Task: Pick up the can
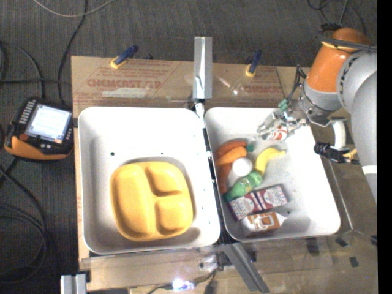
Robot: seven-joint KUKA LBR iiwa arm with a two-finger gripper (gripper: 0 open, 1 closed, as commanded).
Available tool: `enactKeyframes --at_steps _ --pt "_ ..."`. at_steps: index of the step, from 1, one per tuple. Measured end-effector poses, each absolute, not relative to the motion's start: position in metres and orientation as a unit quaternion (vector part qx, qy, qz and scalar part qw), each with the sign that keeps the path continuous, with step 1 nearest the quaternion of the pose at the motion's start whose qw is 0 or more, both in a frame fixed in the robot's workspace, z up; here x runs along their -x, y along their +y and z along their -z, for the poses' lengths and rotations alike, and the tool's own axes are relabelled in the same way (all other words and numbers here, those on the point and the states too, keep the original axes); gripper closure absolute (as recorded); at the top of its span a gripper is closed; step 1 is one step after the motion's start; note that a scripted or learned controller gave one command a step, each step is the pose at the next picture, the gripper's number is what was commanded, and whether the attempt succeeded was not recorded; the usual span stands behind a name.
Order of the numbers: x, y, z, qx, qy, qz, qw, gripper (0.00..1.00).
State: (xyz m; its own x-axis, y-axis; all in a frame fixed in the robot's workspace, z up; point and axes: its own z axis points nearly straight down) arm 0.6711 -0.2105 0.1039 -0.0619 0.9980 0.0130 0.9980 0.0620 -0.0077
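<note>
The can [273,128], silver with a red label, is tilted near the back of the right bin [318,182]. My gripper [282,120] reaches in from the right and is shut on the can, which sits between its fingers at the upper end. The grey arm with its orange band [331,66] stands over the bin's back right corner.
The right bin also holds an orange carrot-like piece [229,152], a yellow banana [268,158], a white and green bottle [243,179] and two small cartons [260,204]. A yellow divided tray [153,198] lies in the left bin [98,139]. A teach pendant [40,130] rests left of the bench.
</note>
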Motion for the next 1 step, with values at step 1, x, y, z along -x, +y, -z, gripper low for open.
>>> enactKeyframes --at_steps 1 --pt "-0.6688 -0.1536 -0.2175 0.752 -0.659 -0.0006 0.000 1.00"
